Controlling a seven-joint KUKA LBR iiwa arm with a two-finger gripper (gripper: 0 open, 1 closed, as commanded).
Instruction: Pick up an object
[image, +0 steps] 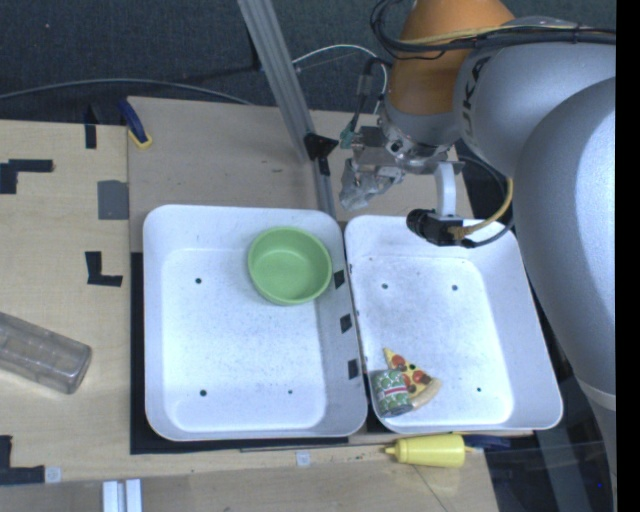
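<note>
A green bowl (290, 264) sits upright in the left bin (190, 330), near its back right corner. In the right bin (500, 330), at the front left, lie a toy pizza slice (412, 378) and a small grey-green packet (392, 392) touching it. My gripper (362, 186) hangs above the back edge where the two bins meet, just right of the bowl and well behind the pizza slice. I see nothing between its fingers.
A yellow bottle (432, 451) lies on the bench just in front of the right bin. A clear plastic container (38, 352) rests at the far left. A slanted metal pole (290, 95) rises behind the bins, close to the gripper.
</note>
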